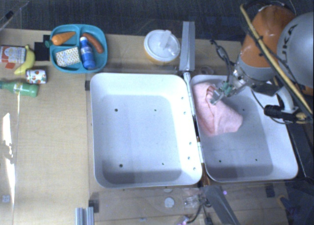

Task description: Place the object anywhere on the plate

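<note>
Tan bench, two white bins. Your gripper [219, 93] sits on the pink cloth [216, 113] in the right bin [274, 165]; grip: cannot tell. Plate [78, 47] well apart; placing all left.

Bench [49, 145] w/ 2 white bins [142, 170], blue tray [100, 42], lidded cup [162, 46].

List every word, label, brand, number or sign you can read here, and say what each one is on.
No text here can be read.
Small carton at the bench's left edge: red and white print, too blurred to read.
Little can: patterned label, too small to read.
Blue bottle in the divided tray: label blurred.
Green bottle: no legible label.
</note>
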Available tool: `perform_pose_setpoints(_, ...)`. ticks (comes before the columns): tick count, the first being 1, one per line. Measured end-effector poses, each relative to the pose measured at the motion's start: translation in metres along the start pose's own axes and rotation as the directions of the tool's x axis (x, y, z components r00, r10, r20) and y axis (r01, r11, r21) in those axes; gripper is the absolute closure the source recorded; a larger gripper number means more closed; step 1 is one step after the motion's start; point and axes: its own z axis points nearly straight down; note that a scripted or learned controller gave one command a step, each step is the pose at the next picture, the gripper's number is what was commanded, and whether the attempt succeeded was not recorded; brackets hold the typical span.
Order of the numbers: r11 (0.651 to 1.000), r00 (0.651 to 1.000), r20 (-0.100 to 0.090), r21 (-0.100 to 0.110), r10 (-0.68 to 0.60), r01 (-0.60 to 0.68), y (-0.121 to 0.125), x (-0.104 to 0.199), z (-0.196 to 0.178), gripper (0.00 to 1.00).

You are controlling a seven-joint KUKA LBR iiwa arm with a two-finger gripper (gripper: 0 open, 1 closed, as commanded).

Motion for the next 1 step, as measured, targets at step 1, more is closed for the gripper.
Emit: perform_pose_setpoints(1, 1.000, 1.000, 0.002, -0.001, -0.005, 0.005, 0.0023, 0.0001, -0.0409, 1.00)
